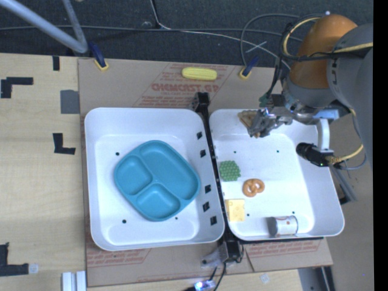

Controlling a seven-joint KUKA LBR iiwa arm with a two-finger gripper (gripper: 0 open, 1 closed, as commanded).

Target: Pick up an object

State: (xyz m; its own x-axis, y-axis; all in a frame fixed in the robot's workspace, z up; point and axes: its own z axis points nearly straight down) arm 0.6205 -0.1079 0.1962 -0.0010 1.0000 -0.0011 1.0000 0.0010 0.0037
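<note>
1. Gripper point(262, 126) low at the far edge of the right bin point(315, 223), over a tan object point(247, 118); finger opening impossible to tell.
2. Centre over it before closing, clear of the bin wall.
3. Lift straight up, slowly.

The robot arm point(351, 59) is grey and round, with a big orange band point(318, 47) near the gripper point(262, 125). The gripper is small, dark and metal. Thin black cables loop around the orange band
</note>
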